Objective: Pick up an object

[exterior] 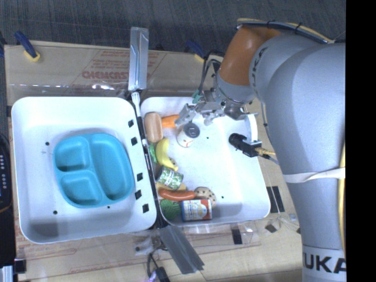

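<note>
My gripper [192, 121] hangs over the back left part of the right bin [235, 175], below the arm's orange band. Just left of it lie an orange carrot [169, 121] and a tan bread roll [153, 127]. A small white and red round object [187, 141] sits right under the gripper. Along the bin's left wall lie a yellow banana [164, 153] and a small green can [170, 178]. Near the front are a red sausage [176, 195], a cookie [203, 193] and a labelled tin [197, 210]. Nothing is visibly held.
The left bin [29, 134] holds a blue divided tray [94, 169]. A black part [244, 144] of the arm reaches over the right bin's right side. The arm's large grey body covers the right of the bench. A metal bar [138, 57] stands behind the bins' divide.
</note>
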### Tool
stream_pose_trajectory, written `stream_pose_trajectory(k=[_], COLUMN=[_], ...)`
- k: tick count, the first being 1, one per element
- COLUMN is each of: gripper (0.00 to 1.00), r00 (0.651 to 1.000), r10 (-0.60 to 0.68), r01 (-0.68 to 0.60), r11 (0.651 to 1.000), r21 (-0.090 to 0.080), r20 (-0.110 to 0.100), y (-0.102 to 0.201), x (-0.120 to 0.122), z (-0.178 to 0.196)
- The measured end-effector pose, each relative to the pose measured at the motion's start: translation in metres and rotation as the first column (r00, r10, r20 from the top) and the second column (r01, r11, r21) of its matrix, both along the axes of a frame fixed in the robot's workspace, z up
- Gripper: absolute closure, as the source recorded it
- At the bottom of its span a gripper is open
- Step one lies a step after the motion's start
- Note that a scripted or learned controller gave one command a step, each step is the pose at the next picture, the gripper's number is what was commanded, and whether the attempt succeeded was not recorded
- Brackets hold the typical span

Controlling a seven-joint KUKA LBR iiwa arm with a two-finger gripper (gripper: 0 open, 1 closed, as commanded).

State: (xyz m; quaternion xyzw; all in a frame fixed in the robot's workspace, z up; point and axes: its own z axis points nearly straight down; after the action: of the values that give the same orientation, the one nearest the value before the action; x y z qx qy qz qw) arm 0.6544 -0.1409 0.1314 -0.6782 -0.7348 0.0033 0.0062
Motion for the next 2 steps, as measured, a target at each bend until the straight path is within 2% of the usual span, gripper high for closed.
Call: stream_pose_trajectory(k=[1,2], gripper=[0.00,0.00], r00=[1.000,1.000], r10=[0.011,-0.018], r01=[-0.011,0.018], r11=[1.000,1.000], r21=[-0.003,-0.003], r20=[0.007,0.008], y=[0.009,-0.006], x=[-0.004,-0.008], z=[-0.042,-0.040])
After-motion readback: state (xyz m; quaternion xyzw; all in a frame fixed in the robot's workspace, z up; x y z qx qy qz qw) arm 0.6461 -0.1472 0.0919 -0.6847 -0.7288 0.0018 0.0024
